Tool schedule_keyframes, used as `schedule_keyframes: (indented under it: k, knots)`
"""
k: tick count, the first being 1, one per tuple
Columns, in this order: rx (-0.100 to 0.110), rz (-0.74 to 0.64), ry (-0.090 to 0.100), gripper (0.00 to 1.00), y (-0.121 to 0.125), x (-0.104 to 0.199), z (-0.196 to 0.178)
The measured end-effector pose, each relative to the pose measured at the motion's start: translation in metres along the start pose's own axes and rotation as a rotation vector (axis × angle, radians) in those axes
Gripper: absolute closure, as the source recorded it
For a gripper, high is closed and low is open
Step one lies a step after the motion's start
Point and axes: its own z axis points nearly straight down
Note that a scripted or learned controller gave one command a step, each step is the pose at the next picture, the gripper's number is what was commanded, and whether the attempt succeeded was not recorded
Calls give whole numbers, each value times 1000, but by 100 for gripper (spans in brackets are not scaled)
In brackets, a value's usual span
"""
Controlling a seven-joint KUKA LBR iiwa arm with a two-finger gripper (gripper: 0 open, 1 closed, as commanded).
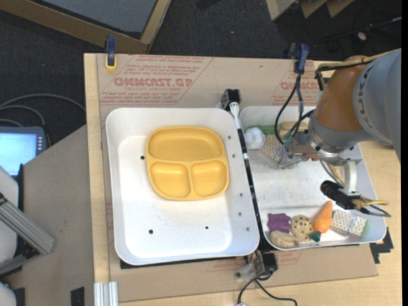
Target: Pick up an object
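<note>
The gripper (287,153) hangs low in the right bin (287,187) near its far edge, beside a white ball (254,137); whether its fingers are spread, I cannot tell. A carrot (323,217) and cookie (300,225) lie along the near edge.

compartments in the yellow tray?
3. The yellow tray in the left bin has one wide compartment across its far side and two smaller ones, near-left and near-right.
</note>
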Motion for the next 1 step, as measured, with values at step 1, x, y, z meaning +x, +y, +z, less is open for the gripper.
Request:
schedule_keyframes:
  k: [1]
  knots:
    - [-1,0,0,0,0,0,0]
